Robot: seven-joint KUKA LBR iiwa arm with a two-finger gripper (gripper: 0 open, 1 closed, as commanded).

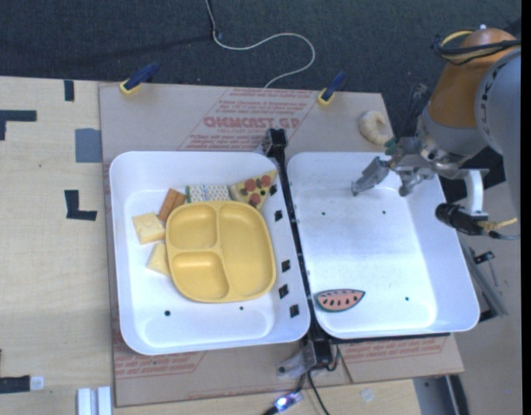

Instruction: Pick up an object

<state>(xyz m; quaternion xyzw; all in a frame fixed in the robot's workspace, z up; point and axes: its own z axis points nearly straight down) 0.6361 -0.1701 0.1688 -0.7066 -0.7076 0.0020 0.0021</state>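
One thin, light, stiff watermelon slice [339, 299] lies flat, best pinched across its rind; the hand [388, 182] hangs open.

The tabletop [41, 258] is pale wood with dark tape marks on its left part. A brown cardboard sheet [239, 115] with red print lies flat on it, held at the far edge by two clamps, one at the far left [138, 78], one further right [332, 85]. Two shallow white bins rest side by side on the cardboard, touching along a dark middle seam: the left bin [127, 232] and the right bin [438, 296]. A pale rounded object [375, 126] lies on the cardboard just beyond the right bin's far edge. A thin white cable [265, 46] loops across the dark floor [92, 15] beyond.
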